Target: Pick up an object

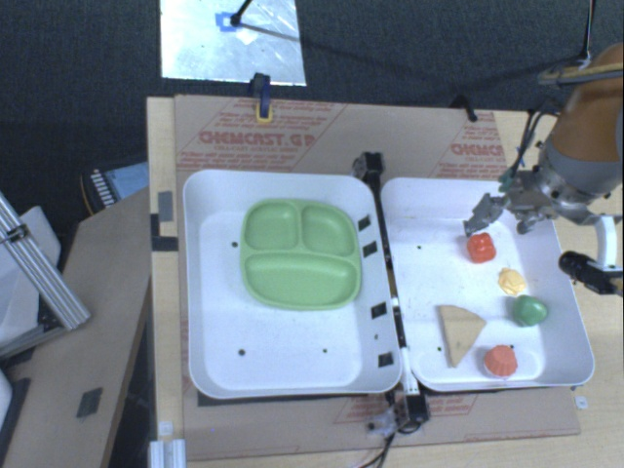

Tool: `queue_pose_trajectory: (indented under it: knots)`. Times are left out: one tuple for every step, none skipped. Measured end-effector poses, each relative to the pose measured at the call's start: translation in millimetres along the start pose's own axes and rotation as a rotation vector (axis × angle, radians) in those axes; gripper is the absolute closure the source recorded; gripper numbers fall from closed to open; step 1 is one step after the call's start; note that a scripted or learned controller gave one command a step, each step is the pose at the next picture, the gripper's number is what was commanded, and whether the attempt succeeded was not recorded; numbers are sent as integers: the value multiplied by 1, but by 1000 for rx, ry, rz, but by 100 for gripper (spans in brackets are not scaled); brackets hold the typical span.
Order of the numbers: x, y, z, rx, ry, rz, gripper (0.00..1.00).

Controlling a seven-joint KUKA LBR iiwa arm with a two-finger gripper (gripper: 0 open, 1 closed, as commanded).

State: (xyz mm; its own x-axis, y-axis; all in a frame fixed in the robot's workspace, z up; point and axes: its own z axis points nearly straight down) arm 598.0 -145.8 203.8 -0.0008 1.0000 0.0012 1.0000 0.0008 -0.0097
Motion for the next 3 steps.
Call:
queue_pose_trajectory:
  knots:
    - [0,3,-6,-11,-2,-2,0]
    - [-2,4,56,-7,-1,0,0]
    - [6,9,114,-7,0,-4,0]
